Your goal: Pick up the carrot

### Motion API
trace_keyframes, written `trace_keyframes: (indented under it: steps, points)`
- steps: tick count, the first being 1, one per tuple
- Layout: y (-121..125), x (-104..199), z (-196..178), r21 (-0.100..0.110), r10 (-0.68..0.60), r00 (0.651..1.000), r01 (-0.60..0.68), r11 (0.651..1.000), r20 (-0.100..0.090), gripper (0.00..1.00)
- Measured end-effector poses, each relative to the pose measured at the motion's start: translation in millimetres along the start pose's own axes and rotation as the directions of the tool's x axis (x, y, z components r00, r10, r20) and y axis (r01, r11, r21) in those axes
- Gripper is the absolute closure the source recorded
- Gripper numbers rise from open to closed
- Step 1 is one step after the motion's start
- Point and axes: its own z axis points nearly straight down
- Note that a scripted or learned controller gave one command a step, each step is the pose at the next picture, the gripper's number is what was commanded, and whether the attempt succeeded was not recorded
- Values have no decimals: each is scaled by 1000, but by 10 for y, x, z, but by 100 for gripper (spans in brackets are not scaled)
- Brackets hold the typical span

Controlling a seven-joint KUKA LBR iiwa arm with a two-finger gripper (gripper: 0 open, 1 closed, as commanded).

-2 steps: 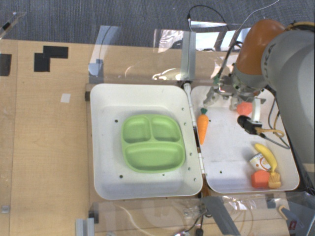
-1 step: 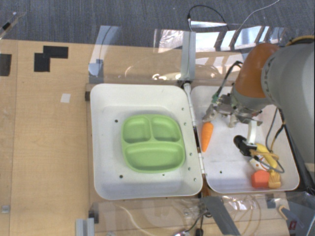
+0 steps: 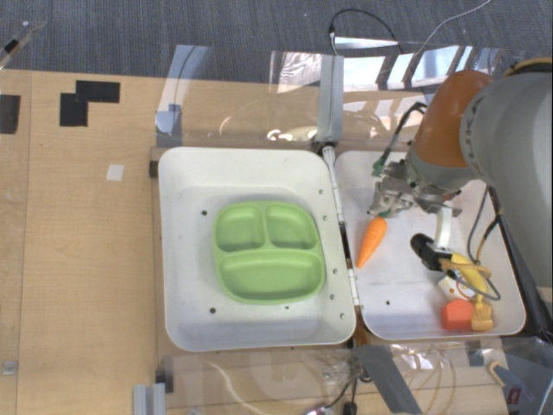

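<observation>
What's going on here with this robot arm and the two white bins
A grey arm with an orange band reaches into the right white bin, its gripper right above the top end of the small orange carrot. The carrot lies on the bin floor near the divider, not yet lifted. The left white bin holds a green three-compartment plate.

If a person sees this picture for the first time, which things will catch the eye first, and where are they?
The bright green divided plate stands out most, lying in the middle of the left bin. Next comes the orange carrot in the right bin, near its left wall, with the gripper just above its top end. The large grey arm with its orange band reaches in from the right.
</observation>
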Motion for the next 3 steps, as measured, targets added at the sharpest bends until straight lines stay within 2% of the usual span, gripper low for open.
trace_keyframes:
  steps: [1,2,3]
  points:
    - [-141,534,-848,13,145,989,-145,989,8,100]
    - [-487,490,-1166,13,310,951,-310,951,12,100]
    - [44,370,-1561,11,294,956,-294,956,11,100]
